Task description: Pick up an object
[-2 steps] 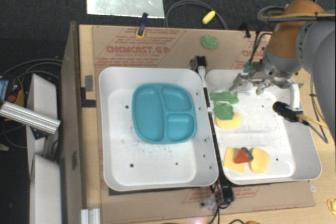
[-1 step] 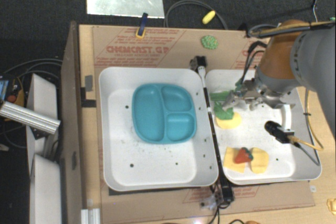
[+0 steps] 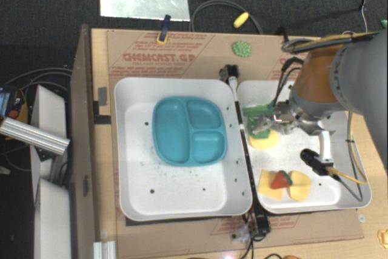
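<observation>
The left bin (image 3: 130, 148) holds a blue divided plate (image 3: 189, 130), lying flat near its middle. In the right bin (image 3: 339, 197), the gripper (image 3: 262, 124) is low at the far left corner over a green object (image 3: 254, 111) and a yellow round piece (image 3: 265, 141); whether it grips anything I cannot tell. Nearer, yellow pieces with a red one (image 3: 280, 179) lie by the front wall.

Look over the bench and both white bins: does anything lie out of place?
Yes. A small green knobbly round object and a yellow capsule-shaped piece lie beyond the bins, the green one on the brown cardboard sheet.
</observation>
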`<state>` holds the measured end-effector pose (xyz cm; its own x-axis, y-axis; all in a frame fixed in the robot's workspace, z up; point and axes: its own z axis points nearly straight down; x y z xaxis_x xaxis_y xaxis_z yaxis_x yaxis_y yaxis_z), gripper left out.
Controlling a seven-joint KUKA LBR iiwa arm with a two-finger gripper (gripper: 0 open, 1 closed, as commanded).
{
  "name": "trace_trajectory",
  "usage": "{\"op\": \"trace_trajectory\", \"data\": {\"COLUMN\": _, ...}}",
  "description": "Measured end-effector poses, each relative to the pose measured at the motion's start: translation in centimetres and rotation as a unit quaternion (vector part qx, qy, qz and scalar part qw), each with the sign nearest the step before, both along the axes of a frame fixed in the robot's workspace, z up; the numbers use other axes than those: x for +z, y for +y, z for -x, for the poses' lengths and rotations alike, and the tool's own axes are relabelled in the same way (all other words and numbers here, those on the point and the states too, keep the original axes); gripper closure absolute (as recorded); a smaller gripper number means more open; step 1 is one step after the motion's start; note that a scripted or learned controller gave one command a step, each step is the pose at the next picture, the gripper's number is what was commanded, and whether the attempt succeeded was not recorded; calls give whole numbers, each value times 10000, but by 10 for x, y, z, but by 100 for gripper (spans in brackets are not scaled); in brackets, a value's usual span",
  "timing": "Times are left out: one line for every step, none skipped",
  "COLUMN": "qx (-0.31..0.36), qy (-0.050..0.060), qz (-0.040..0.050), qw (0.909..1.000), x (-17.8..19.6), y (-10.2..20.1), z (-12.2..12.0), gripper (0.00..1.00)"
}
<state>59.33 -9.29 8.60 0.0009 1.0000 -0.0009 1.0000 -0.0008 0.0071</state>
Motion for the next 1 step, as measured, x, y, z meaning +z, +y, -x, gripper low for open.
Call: {"op": "trace_trajectory", "data": {"qx": 7, "qy": -5, "qz": -6, "qw": 10000, "x": 1, "y": -2, "z": -1, "gripper": 0}}
